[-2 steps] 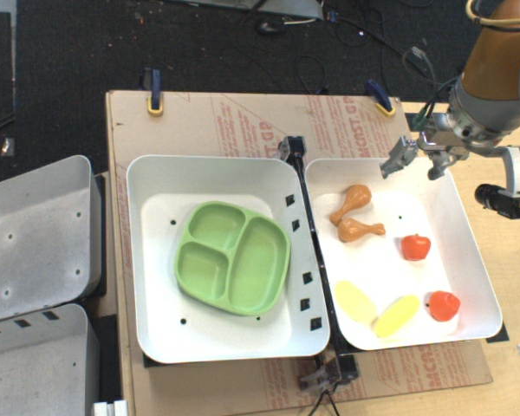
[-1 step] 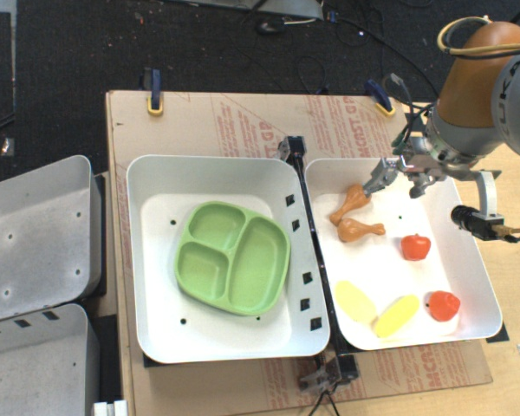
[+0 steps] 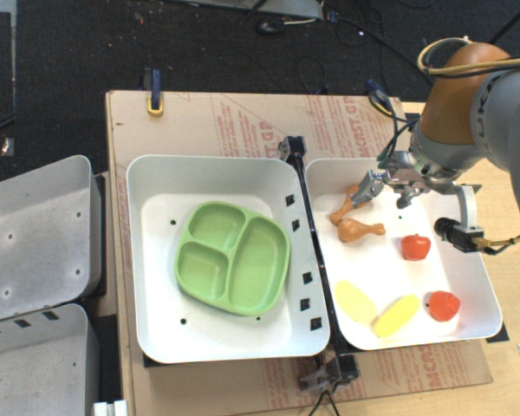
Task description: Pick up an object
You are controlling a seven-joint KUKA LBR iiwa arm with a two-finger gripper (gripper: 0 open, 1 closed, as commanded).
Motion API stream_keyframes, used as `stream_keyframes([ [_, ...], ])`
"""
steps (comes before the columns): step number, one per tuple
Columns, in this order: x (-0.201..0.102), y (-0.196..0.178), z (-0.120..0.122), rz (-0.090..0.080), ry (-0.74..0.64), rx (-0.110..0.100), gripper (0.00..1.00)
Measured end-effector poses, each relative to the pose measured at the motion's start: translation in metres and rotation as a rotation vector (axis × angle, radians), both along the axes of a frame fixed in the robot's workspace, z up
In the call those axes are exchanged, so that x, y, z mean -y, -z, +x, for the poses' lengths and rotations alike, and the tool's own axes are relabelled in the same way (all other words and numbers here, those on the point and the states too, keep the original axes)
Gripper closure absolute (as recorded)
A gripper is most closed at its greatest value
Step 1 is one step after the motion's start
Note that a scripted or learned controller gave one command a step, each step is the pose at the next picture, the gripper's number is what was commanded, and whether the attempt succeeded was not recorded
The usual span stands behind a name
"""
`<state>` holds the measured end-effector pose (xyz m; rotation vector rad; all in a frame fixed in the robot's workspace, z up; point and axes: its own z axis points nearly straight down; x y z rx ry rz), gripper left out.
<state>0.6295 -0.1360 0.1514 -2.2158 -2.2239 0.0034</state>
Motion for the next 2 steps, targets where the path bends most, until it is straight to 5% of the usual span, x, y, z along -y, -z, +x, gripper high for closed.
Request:
stream_keyframes([
  [1, -0.001, 0.053, 0.000, 0.000, 0.003, 0.001, 0.00],
  [2, 0.000, 0.040, 0.001, -0.001, 0.004, 0.005, 1.00],
])
